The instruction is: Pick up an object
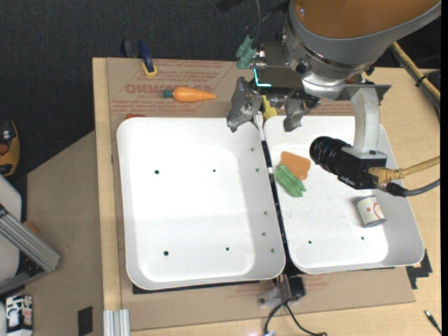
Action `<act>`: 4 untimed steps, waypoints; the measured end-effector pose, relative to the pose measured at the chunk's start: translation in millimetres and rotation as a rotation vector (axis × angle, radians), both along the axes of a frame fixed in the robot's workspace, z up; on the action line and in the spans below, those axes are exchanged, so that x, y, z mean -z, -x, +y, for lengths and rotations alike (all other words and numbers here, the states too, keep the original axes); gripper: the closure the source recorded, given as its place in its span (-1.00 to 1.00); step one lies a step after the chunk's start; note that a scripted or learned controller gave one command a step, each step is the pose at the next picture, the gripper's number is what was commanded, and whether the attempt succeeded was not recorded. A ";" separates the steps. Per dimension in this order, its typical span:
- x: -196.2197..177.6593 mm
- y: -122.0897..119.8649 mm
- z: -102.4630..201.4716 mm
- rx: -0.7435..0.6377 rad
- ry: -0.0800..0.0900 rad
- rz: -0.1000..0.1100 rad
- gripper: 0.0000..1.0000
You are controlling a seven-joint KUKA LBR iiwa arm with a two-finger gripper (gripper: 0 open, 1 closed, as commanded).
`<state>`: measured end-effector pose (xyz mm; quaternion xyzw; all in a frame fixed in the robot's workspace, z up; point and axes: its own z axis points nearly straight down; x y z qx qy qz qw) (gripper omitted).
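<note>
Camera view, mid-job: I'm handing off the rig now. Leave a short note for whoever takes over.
Gripper: open, holding nothing, hanging over the far end of the seam between the bins.
Right bin: orange piece, green piece, small white cylinder.
Carrot: on the cardboard beyond the left bin.
Done: no pick yet.
Left: grasp one object and lift it.

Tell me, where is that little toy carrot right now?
The carrot lies on the brown board behind the left bin, outside both bins, near a blue and yellow clamp and left of the gripper.
</note>
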<state>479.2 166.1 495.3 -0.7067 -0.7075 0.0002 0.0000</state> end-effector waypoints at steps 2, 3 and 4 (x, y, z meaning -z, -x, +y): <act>272.5 -15.3 50.2 0.004 -0.001 0.000 1.00; 242.4 -28.2 32.0 0.004 0.000 -0.004 1.00; 200.6 0.5 23.5 0.001 -0.002 -0.004 1.00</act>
